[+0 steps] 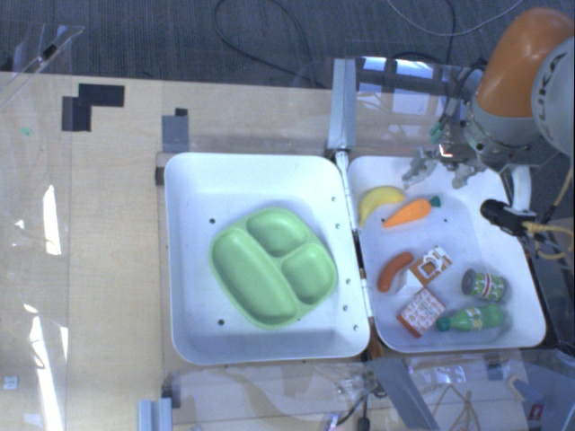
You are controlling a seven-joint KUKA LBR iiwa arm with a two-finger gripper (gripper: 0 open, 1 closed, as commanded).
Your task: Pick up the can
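Surface: pale wood, carrying two shallow white bins side by side
Left bin: holds a green divided plate lying flat near its middle, three compartments, nothing in them
Right bin: holds all the loose items
Can: small, green label with a dark top, lying tilted on its side in the near right part of the right bin, just above the green bottle and close to it; I cannot tell whether they touch
Neighbours: small printed carton to the can's left, a second red and white carton nearer the front edge, sausage further left, carrot and a yellow fruit at the far end
Arm: grey with orange band, entering at the upper right
Pincer: fingers spread apart, nothing between them, hanging over the far edge of the right bin, above the carrot and well apart from the can
Step in hand: judged to be the approach; the grasp is not yet begun
Advice on approach: carry the pincer toward the near right of the bin and centre it over the can's body before lowering
Advice on grasp: set the fingers across the can's short width, away from the bottle side, so that neither finger lands on the bottle or the bin wall
Risk: the can looks free to roll, and a glancing finger could push it against the bottle
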